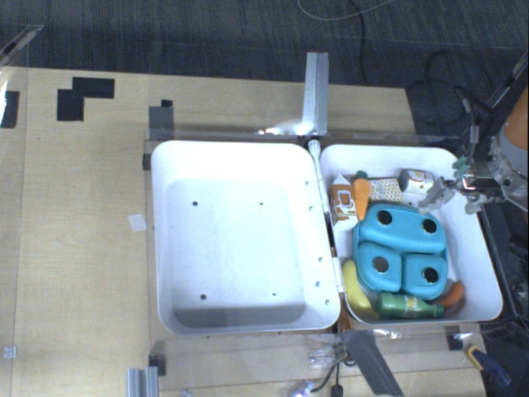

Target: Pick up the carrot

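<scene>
- The gripper (436, 195) sits at the right bin's (488, 255) upper right edge; whether its jaws are apart or together cannot be told.
- Just left of it lies a small silver packet (413, 179).
- The carrot (361, 193) lies near the bin's upper left, touching a blue moulded tray (401, 248).
- A green bottle (409, 306) lies along the front wall.
- The left bin (240, 238) stands beside it on the wooden surface (74, 246).

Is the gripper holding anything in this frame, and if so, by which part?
Nothing is held. The gripper sits at the right bin's back right, with nothing between its fingers; the carrot lies apart, to its left.
</scene>
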`<state>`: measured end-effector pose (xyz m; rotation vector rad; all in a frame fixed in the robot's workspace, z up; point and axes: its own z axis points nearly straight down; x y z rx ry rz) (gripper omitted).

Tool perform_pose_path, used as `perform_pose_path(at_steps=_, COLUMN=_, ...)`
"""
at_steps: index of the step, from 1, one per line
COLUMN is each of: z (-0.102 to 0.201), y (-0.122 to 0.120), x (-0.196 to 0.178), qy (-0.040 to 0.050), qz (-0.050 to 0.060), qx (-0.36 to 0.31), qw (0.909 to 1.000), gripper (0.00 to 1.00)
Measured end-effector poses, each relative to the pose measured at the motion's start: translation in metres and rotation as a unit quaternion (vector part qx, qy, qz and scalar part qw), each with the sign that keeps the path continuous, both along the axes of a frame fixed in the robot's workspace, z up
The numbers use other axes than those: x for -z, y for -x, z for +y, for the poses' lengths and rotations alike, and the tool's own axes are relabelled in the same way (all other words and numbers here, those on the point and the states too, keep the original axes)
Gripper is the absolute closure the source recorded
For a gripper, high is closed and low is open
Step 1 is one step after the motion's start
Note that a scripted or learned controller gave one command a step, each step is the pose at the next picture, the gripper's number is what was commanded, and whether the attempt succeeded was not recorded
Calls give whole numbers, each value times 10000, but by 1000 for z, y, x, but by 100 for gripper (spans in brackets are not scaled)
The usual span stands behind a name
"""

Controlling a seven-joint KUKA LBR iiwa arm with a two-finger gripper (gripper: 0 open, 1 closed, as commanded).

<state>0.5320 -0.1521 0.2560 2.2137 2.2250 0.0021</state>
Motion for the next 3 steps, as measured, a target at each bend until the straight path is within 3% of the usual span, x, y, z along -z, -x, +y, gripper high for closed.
perform_pose_path(at_steps=1, z=59, y=40, x=60, qy=-11, qz=6, qx=1823, qw=9832, gripper=0)
perform_pose_path(at_steps=2, z=70, y=-53, x=122, qy=-15, qz=-14, qx=2767, qw=9610, gripper=0)
perform_pose_path(at_steps=3, z=70, y=-52, x=113, qy=-3, qz=-4, qx=2732, qw=9619, gripper=100)
